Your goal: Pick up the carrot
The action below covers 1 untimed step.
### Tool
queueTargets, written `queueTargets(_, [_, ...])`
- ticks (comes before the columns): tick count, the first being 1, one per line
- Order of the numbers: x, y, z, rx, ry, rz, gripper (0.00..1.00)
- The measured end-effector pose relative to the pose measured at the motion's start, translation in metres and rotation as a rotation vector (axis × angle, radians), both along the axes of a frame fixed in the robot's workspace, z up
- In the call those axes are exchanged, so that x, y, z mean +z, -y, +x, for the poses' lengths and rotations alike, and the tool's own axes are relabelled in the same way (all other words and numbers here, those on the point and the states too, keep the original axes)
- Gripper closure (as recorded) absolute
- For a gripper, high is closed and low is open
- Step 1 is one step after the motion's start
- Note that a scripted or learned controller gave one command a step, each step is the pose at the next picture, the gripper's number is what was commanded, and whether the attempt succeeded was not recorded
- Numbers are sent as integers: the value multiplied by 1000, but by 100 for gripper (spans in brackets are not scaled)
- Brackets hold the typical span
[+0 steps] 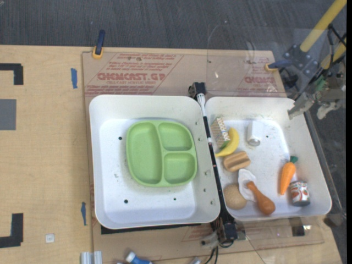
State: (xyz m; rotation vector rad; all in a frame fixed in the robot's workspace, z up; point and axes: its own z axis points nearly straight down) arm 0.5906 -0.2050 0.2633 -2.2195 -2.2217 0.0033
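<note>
The orange carrot (286, 177) with a small green top lies in the right bin (311, 147), near its right wall and pointing toward the front. My gripper (311, 110) hangs over the bin's far right corner, well behind the carrot and apart from it. Its two fingers look spread, with nothing between them.
A small red and white can (300, 193) sits just in front of the carrot. A drumstick (258, 197), a brown round piece (235, 197), a bun (236, 160), a banana (231, 142) and a silver cup (254, 132) lie further left. The left bin (104, 147) holds a green divided plate (162, 153).
</note>
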Motion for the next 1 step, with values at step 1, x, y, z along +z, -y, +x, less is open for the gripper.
queueTargets(1, [-126, 19, -46, 296, -7, 6, 0])
